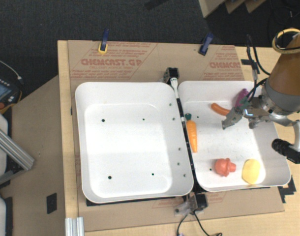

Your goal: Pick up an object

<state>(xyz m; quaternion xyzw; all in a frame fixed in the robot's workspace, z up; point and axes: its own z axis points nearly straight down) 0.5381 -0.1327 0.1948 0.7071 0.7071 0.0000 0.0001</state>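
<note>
A: Start with the big things. The left bin (125, 141) lies bare; everything sits in the right bin (268, 178), so that's your landmark.

B: And the arm (286, 73)?

A: Reaches over the right bin's far right side, wrist low. The gripper (241, 118) hangs above the bin floor near its upper middle, fingers spread apart, nothing between them. You'd judge it's set open like that to drop over something.

B: Over what?

A: Likeliest the small orange sausage-shaped piece (220, 108), just left of the fingers toward the bin's far wall. A purple object (240, 98) sits close behind the gripper, partly hidden; can't name it.

B: The rest?

A: The toy carrot (191, 135) lies along the bin's left wall, awkward for a finger to slip beside. The yellow lemon-like fruit (251, 171) and the red-pink toy (224, 166) rest near the front wall, well apart from the gripper.
</note>
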